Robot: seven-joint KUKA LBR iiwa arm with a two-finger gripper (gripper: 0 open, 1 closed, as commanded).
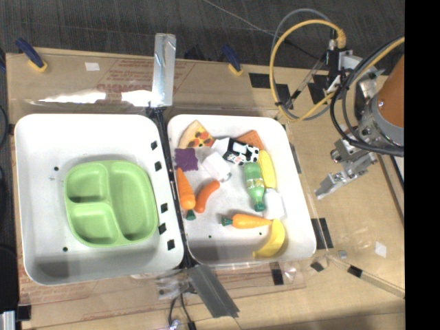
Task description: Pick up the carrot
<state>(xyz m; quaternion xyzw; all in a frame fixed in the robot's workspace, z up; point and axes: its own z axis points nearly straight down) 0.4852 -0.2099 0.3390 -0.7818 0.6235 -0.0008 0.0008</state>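
well off to the right of both bins, the tool (342, 177) hangs over the table (357, 246); i cannot tell how it is set. two carrots lie in the right bin (294, 184): one carrot (184, 190) along its left wall, another carrot (249, 221) near the banana (273, 240).

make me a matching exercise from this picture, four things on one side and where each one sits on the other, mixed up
Things:
1. green divided plate
2. pizza slice
3. banana
4. gripper

Places:
A. front right corner of the right bin
B. outside the bins, over the bench to the right
C. in the left bin
D. back left corner of the right bin

Pairs: 1-C, 2-D, 3-A, 4-B
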